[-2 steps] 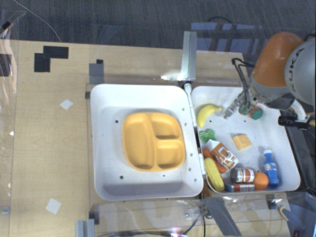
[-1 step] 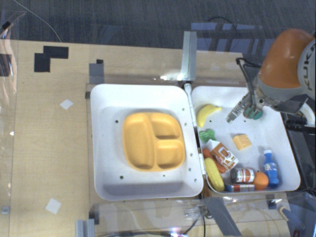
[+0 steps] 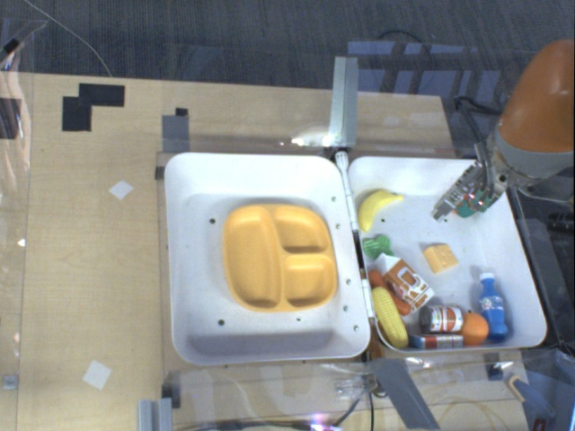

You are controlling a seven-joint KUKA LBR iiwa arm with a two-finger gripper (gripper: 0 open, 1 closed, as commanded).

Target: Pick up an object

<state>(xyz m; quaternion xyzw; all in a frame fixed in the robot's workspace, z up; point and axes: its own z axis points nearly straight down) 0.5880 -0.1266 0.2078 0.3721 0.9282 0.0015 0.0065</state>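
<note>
Orange-banded arm [image 3: 544, 106] sits highest, so it's closest to the lens. It's cut off by the right edge, so you only get the bulge of it. Under it is the bench [image 3: 81, 268], then the left bin [image 3: 193, 241] with a yellow divided tray [image 3: 278, 257] sitting in the middle of it.

The right bin [image 3: 503, 259] has all the pickable stuff, mostly packed along its left wall and near edge. The gripper [image 3: 463, 200] hangs over the far right part of that bin, over bare floor and pointing down-left. It's blurry and small, so honestly I can't tell if it's open or closed. Nothing visibly in it.

Objects, big to small-ish:
- banana [image 3: 377, 206], far left corner, long axis roughly left-right, one tip toward the gripper
- corn [image 3: 388, 311], near left corner, long axis running far-to-near along the wall, near end partly tucked at the rim
- carton [image 3: 404, 285], tilted, leaning against the corn, print unreadable
- can [image 3: 442, 319], lying on its side, axis left-right
- blue bottle [image 3: 490, 305], cap pointing to the far side
- cheese block [image 3: 440, 259], alone mid-bin, the closest thing to the gripper but well apart from it
- orange [image 3: 474, 328], wedged between can and bottle
- green thing [image 3: 375, 245] by the wall, can't make out what it is
</note>
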